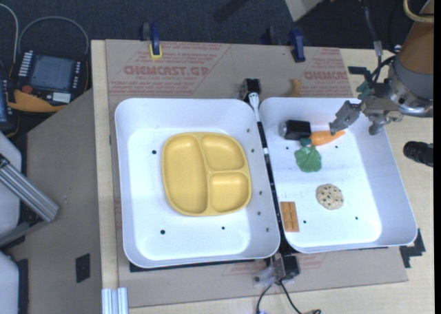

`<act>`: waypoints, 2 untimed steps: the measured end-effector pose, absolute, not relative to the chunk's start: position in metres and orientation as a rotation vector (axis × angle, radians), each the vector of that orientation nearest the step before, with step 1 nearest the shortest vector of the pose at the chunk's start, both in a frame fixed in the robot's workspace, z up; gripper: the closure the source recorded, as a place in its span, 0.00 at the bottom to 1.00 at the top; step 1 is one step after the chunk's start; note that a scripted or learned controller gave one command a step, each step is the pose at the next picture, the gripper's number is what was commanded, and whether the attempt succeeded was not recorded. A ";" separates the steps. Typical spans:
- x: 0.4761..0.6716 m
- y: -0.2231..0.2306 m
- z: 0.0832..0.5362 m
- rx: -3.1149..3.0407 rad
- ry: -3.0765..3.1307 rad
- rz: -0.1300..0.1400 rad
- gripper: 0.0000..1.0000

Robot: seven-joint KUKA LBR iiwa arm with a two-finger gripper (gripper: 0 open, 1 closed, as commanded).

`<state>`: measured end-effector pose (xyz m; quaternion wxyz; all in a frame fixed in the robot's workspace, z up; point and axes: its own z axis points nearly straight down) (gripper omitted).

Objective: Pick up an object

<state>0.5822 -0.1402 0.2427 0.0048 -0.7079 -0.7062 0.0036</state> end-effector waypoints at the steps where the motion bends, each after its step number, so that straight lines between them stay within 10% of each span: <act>1: 0.585 -0.140 0.249 -2.222 -2.222 0.000 0.00; 2: 0.585 -0.135 0.187 -2.217 -2.218 0.005 0.00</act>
